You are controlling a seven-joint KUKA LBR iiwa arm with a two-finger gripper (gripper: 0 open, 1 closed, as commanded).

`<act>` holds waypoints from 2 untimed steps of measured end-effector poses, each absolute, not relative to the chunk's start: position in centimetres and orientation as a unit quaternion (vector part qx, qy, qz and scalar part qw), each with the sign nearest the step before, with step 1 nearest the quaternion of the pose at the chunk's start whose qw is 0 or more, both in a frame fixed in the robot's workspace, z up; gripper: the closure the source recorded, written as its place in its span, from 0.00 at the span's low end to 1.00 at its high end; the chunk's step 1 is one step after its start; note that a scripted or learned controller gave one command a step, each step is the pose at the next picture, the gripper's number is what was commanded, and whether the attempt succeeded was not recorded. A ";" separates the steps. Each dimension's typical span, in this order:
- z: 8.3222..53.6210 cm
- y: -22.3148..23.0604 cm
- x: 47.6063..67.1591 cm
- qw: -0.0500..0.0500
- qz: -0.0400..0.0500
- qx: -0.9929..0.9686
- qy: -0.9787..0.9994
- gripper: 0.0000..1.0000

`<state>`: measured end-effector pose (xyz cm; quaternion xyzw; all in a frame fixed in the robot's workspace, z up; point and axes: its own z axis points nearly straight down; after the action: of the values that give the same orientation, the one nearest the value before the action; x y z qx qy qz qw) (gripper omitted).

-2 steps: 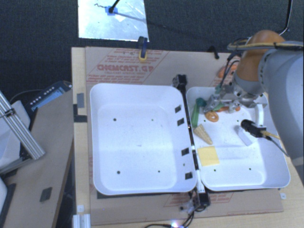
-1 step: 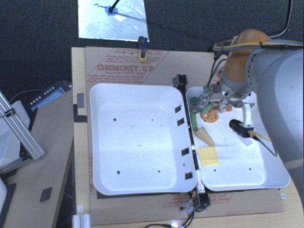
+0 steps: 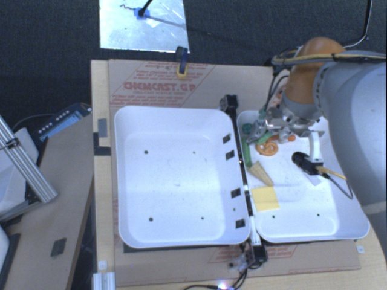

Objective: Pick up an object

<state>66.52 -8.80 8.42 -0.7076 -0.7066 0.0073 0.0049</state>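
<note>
**Gripper low in right bin, over the orange piece**

- Arm (image 3: 354, 119) comes in from the right, wrist bent down into the far-left corner of the right bin (image 3: 314, 225).
- Gripper (image 3: 266, 133) sits right at the orange piece (image 3: 268, 148). In this view the piece shows just below the gripper's tip. Can't tell if they touch.
- Gripper open or closed: can't tell, the wrist hardware blocks the view. Nothing seen held.
- Objects to pick are all in the right bin, along its left side:
  - orange piece, round, nearest the far wall
  - green piece (image 3: 247, 151), thin, against the left wall, just beside the orange piece
  - tan wedge (image 3: 261, 173), just nearer the camera than the orange piece, point toward the left wall
  - yellow square (image 3: 265, 199), flat on the floor, just nearer than the wedge, close to it but apart
- Left bin (image 3: 175, 180) butts up against the right bin. Black clips (image 3: 230, 156) run along the shared edge.
- Both bins sit on a cardboard sheet (image 3: 157, 84) with red print. A blue and yellow clamp (image 3: 181, 61) is on its far edge.
</note>
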 end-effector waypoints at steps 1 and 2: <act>8.4 -8.8 66.1 0.001 0.003 -0.708 -0.707 0.00; 8.5 -8.6 63.3 -0.001 0.000 -0.707 -0.707 0.00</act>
<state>63.35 -8.58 8.52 -0.7069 -0.7073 0.0000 -0.0006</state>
